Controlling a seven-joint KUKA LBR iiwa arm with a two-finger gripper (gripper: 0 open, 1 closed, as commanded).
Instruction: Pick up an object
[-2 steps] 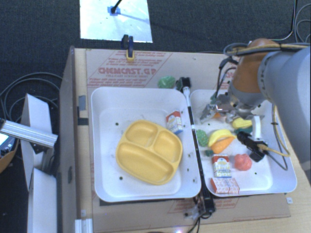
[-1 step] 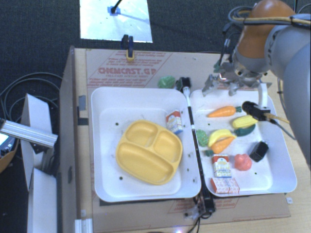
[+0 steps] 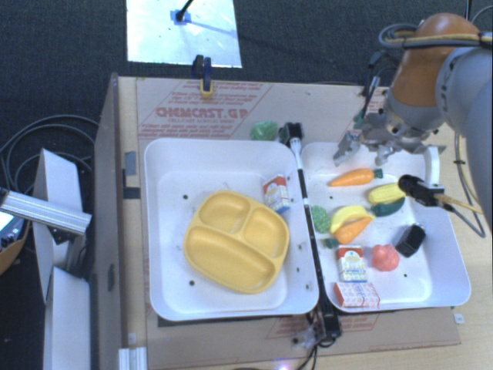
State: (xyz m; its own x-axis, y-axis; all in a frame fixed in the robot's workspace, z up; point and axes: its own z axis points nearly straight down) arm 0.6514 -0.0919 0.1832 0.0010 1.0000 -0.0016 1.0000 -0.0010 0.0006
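Observation:
My gripper (image 3: 363, 153) hangs over the back of the right bin (image 3: 443, 284), open, with nothing between its two spread fingers (image 3: 343, 151). Just in front of it lies an orange carrot (image 3: 353, 178). Beside that are a corn cob (image 3: 387, 193), a banana (image 3: 348, 216), a second carrot (image 3: 353, 230) and a small green piece (image 3: 321, 220). Nearer the front sit a red carton (image 3: 351, 263), a red-and-white box (image 3: 357, 294), a red fruit (image 3: 385, 257) and a black block (image 3: 410, 240).
The left bin (image 3: 166, 206) holds a yellow divided plate (image 3: 235, 240) and a small carton (image 3: 276, 193). A black-handled brush (image 3: 295, 139) lies along the divide between the bins. A green toy (image 3: 264, 131) sits behind the bins on the cardboard.

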